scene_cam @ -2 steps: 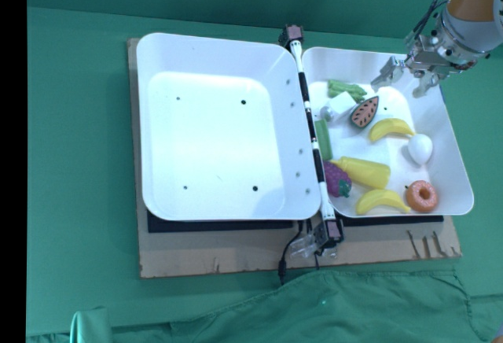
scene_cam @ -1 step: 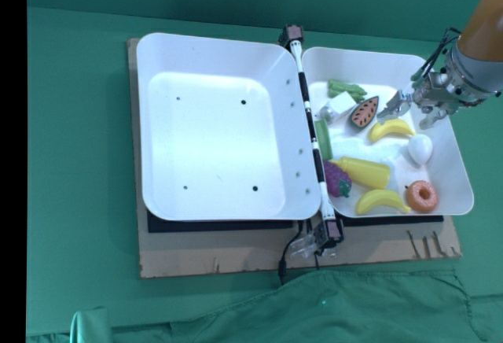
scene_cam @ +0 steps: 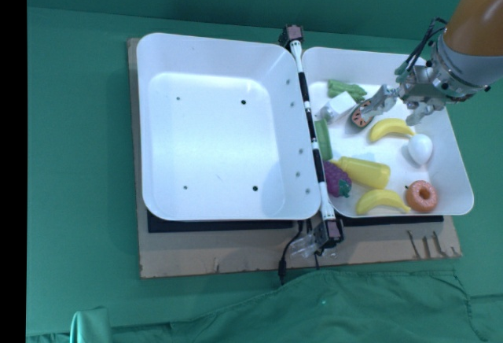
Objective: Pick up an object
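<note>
The right bin (scene_cam: 458, 176) holds several toy foods: a green pod (scene_cam: 346, 88), a white block (scene_cam: 340, 104), a red-brown slice (scene_cam: 361, 115), a banana (scene_cam: 391, 128), a white egg (scene_cam: 420, 148), a yellow bottle-shaped piece (scene_cam: 365, 171), purple grapes (scene_cam: 338, 178), a second banana (scene_cam: 381, 201), an orange doughnut (scene_cam: 422, 196) and a green cucumber (scene_cam: 323, 138). My gripper (scene_cam: 402, 106) hangs over the bin's far right part, open, just above the first banana. One finger (scene_cam: 383, 97) is beside the slice. Nothing sits between the fingers.
The left bin (scene_cam: 157, 58) lies beside the right one, parted by a black-and-white divider bar (scene_cam: 308, 117). Both rest on a cardboard sheet (scene_cam: 220, 259) on green cloth. The arm's orange band (scene_cam: 479, 7) rises at the upper right.
</note>
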You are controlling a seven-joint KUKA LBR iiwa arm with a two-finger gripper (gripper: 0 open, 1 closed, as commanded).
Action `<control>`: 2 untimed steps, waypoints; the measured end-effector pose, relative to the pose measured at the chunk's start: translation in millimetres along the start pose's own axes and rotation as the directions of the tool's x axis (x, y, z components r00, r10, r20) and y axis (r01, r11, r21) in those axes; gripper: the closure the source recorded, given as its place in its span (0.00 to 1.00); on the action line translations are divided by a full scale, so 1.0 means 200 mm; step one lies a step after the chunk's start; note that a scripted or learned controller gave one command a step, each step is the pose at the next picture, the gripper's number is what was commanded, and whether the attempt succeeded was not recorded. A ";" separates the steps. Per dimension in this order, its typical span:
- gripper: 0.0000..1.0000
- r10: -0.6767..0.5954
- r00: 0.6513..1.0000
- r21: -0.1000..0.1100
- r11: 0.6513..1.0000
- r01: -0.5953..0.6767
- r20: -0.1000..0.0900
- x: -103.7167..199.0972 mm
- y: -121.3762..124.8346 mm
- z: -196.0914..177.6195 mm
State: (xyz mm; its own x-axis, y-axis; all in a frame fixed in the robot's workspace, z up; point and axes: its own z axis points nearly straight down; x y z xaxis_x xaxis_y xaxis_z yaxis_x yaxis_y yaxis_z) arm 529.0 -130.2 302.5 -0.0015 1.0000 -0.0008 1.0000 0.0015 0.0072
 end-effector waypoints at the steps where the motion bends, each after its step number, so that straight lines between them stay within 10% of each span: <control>1: 0.00 0.013 1.000 0.005 1.000 -0.013 0.002 -0.30 -0.32 -0.08; 2: 0.00 0.002 1.000 0.002 1.000 -0.002 0.003 -0.25 0.10 0.03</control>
